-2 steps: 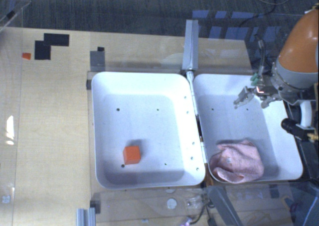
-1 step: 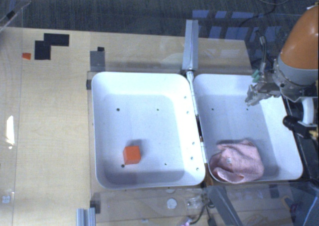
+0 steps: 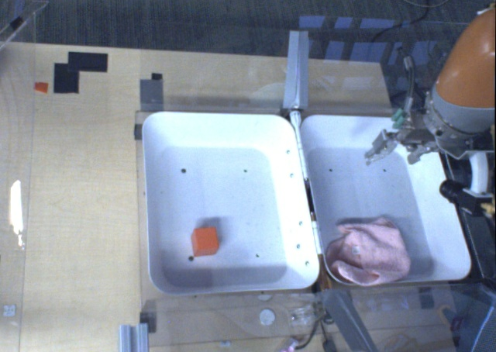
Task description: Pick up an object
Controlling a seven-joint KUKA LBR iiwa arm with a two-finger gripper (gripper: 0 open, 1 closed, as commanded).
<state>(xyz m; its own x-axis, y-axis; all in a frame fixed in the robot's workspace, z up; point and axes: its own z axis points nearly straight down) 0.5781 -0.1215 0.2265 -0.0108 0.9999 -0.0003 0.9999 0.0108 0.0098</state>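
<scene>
An orange block [image 3: 205, 241] lies in the left bin [image 3: 225, 137], toward its near left. A crumpled pink cloth [image 3: 368, 252] sits in the near part of the right bin [image 3: 353, 188]. My gripper [image 3: 397, 146] hangs over the far right part of the right bin, under the grey and orange wrist. Its two fingers [image 3: 379, 146] are spread apart with nothing between them. The gripper is well above and behind the cloth, and far to the right of the block.
A grey divider post [image 3: 297, 71] rises between the bins at the back. Black markers [image 3: 77, 70] and a small orange tag [image 3: 41, 88] lie on the wooden bench at far left. Cables and brackets run along the near edge.
</scene>
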